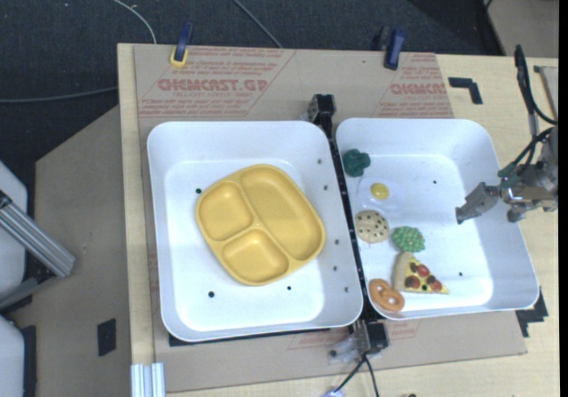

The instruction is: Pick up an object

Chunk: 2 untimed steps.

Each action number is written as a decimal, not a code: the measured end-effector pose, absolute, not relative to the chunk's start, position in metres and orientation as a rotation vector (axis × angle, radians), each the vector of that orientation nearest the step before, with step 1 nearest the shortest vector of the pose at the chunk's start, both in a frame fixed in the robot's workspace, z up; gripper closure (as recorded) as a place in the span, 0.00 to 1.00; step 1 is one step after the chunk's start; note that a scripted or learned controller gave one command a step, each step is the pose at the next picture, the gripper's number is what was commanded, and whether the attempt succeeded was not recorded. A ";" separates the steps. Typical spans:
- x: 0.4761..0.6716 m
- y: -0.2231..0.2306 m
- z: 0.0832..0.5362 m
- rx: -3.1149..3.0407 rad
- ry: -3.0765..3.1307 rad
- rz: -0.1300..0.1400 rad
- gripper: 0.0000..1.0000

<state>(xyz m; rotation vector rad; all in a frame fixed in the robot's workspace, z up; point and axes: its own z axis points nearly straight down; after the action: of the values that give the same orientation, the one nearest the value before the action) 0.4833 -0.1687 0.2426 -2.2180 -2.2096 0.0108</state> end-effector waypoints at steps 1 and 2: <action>0.486 -0.168 0.249 -2.222 -2.222 0.000 0.00; 0.493 -0.171 0.204 -2.219 -2.218 0.003 0.00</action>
<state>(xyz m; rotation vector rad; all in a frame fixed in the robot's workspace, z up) 0.4926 -0.1706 0.2039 -2.2188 -2.2177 0.0026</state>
